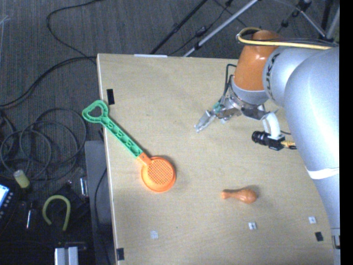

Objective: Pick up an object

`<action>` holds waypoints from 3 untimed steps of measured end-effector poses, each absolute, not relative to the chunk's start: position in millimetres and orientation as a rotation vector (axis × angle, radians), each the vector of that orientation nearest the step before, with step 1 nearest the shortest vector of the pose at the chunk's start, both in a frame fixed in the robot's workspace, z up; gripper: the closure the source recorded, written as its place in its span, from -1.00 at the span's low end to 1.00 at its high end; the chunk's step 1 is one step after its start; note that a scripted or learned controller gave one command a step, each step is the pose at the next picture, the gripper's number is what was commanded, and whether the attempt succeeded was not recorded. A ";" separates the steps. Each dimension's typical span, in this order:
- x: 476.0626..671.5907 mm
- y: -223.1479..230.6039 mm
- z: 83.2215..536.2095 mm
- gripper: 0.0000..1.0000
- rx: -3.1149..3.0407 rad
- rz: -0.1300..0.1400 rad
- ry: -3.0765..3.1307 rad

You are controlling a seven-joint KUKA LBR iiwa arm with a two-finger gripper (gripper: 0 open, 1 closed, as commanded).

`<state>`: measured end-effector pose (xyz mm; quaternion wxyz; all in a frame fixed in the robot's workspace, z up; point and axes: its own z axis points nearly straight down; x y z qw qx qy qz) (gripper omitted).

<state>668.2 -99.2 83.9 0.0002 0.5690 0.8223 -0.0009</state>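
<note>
We see the two-finger gripper (203, 123) slightly parted, holding nothing, hovering over bare board. We judge this the approach step. Next we'd descend on the small orange drumstick-shaped toy (241, 195).

Green-handled strainer (129, 147) with round orange mesh head, flat on the worktop (165, 87) at its left side, handle running diagonally up-left so the loop end overhangs the edge. Small orange drumstick-shaped toy (241, 195) on its side, lower right, well apart from the strainer.
</note>
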 end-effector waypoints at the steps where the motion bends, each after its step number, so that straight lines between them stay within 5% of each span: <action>1: 668.1 -99.2 83.8 -1.00 1.788 -0.003 2.583; 2: 668.3 -98.7 93.1 1.00 1.788 -0.002 2.583; 3: 668.2 -98.7 92.9 -1.00 1.788 -0.002 2.583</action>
